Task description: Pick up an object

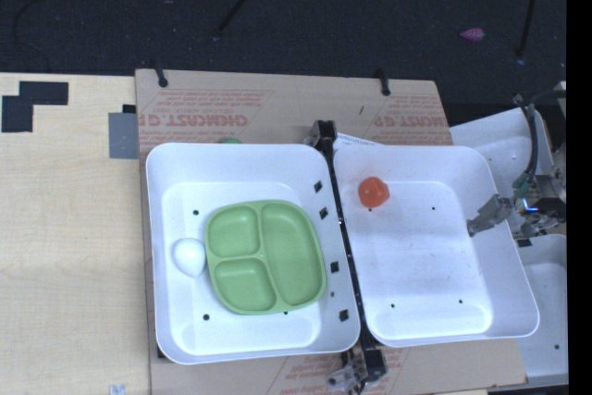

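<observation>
1. A cardboard sheet (277,111) lies under two white bins, on a pale wooden bench (65,227); dark floor with cables runs behind.
2. The left bin (171,328) holds a green divided plate (265,255), with a white egg-like object (189,256) touching its left edge.
3. The right bin (444,291) holds a small orange ball (374,191) near its back-left corner, with bare floor all around it.
4. The gripper (487,217) sits at that bin's right rim, well apart from the ball; I cannot tell how it is set.

Single fixed camera above bench, looking down at slant, far enough to frame both bins (157,227).
</observation>
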Motion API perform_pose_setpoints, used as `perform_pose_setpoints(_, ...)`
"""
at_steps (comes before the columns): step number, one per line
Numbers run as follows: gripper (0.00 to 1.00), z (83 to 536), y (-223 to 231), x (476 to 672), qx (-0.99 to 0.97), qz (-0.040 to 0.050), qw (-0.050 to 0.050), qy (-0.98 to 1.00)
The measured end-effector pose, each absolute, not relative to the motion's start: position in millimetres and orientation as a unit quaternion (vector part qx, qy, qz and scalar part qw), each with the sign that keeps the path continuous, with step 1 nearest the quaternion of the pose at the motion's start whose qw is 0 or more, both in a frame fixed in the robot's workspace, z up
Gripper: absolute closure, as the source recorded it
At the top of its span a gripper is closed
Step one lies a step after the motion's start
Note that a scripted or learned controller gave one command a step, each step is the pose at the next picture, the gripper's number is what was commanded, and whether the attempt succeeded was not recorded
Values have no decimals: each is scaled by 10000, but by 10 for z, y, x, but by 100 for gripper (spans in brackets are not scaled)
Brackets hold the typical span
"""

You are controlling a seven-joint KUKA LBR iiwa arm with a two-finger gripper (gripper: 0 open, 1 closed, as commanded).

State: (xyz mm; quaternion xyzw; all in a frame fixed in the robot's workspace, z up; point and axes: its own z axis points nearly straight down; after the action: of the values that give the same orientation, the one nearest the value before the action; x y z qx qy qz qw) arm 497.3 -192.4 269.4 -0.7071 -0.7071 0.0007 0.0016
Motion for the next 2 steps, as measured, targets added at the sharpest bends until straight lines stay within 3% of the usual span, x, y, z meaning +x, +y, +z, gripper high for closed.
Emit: perform_pose_setpoints(2, 0, 1689, -1983, 4971, -7072, 16, 35, -7070)
